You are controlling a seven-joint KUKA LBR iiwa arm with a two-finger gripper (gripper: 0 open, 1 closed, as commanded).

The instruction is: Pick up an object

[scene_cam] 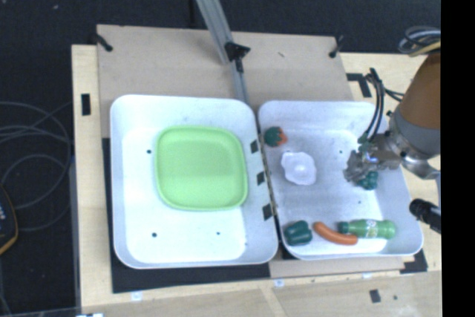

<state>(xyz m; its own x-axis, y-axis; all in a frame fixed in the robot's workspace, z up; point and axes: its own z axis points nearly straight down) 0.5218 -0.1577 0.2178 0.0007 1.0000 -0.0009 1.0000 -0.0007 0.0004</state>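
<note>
Camera view: fingers [363, 173] low inside the right bin [326, 122], over a small green thing; their spread cannot be told.

This is a robotics lab or test cell, not a home or a shop. A plain wooden bench [312, 59] stands on a dark floor and bears two shallow white bins [133, 234] set side by side on black matting. A bare metal pole [208, 0] rises at a slant from a bracket on the bench's far side, and loose cables [33, 134] trail across the floor at the left. An industrial robot arm [423, 108] with bundled black wiring reaches in over the bench.
</note>
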